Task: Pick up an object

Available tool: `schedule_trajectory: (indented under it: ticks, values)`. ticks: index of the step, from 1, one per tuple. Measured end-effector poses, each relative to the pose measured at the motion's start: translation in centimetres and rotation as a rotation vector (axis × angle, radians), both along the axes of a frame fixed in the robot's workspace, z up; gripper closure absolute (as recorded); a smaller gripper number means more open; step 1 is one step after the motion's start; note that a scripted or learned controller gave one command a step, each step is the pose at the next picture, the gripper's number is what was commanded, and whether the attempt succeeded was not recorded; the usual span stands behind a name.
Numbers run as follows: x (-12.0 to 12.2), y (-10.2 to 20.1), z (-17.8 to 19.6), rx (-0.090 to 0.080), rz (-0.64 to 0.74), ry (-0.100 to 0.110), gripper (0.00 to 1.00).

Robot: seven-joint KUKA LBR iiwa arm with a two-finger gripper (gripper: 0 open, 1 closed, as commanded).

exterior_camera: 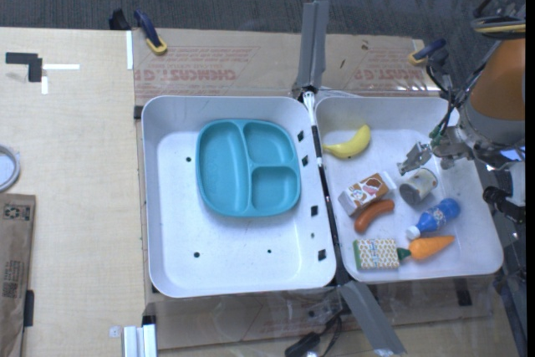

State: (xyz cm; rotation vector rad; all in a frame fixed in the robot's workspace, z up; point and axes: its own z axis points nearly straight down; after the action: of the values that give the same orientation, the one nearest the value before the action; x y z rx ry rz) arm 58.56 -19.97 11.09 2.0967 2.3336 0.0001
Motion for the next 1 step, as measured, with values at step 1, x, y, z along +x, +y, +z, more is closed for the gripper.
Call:
schedule_trajectory:
  ticks: [1]
  values:
    - [-4.65, -1.42, -1.95, 0.015, 0.013, 0.007, 0.00]
